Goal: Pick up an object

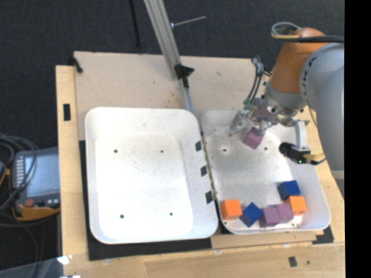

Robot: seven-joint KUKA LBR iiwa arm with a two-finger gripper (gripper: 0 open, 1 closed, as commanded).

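Hanging over the upper part of the right bin (301, 172), the claw (250, 133) sits at the end of the grey arm (324, 91) that reaches in from the right. A purple block (253, 138) shows directly at the claw's tip, tilted, its lower corner pointing down toward the bin floor. Whether the block is pinched between the fingers or merely lying under them, cannot tell from this slant; how wide the claw stands is likewise hidden by the wrist.

Key relation: block lies straight below the claw, not off to either side, so any next move reads as vertical rather than lateral.

Other pieces cluster well apart along the bin's near edge: orange cube (231, 208), blue cube (251, 213), 2 purple cubes (277, 214), another orange cube (297, 204), another blue cube (288, 189). Left bin (145, 172) holds no pieces.
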